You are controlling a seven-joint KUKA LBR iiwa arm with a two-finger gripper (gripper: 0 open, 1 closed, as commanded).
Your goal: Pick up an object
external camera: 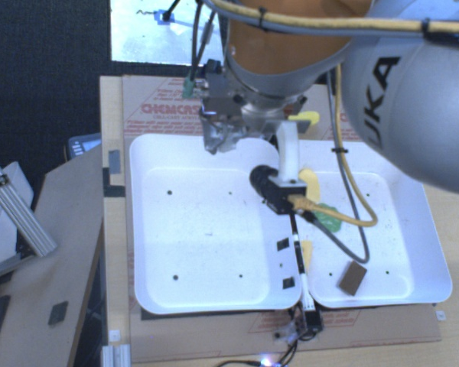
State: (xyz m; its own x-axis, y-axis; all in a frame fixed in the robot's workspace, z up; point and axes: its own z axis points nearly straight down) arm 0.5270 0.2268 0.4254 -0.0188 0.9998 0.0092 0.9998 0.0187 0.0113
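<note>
My gripper (219, 138) hangs below the orange wrist band, over the far edge of the left bin (140, 228). It holds nothing that I can see. In the right bin (424, 239) lie a brown block (353, 279) near the front, a green object (330, 219) and a yellow object (310, 182) by the divider, and a small yellow piece (307, 252). The arm's body hides the far part of the right bin.
A white post with a black fitting (276, 189) and a yellow cable (352, 205) hang over the divider between the bins. Another yellow piece (307, 118) shows behind the post. Cardboard (161, 109) lies under both bins.
</note>
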